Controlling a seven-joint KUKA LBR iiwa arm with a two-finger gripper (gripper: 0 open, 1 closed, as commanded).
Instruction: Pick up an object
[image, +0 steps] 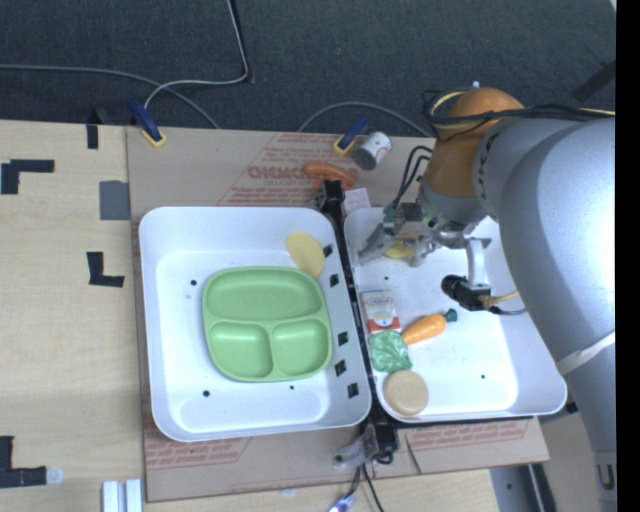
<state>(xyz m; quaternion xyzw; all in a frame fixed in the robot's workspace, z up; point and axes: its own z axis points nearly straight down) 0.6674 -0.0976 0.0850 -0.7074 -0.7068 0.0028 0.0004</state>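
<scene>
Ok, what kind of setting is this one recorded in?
Most likely a robotics lab bench: two white bins hold toy food such as a carrot and a green divided plate, with loose cables behind.

Robotics lab, cardboard-topped bench (190, 165), two white bins (165, 300), loose cables (235, 45), clamps (148, 123)

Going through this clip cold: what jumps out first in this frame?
The big grey arm with its orange band, reaching in from the right, its tool low over the far end of the right bin. Next, the green divided plate in the middle of the left bin, a pale yellow piece just beyond it. Then the toy carrot, green piece and tan round piece near the right bin's left side.
</scene>
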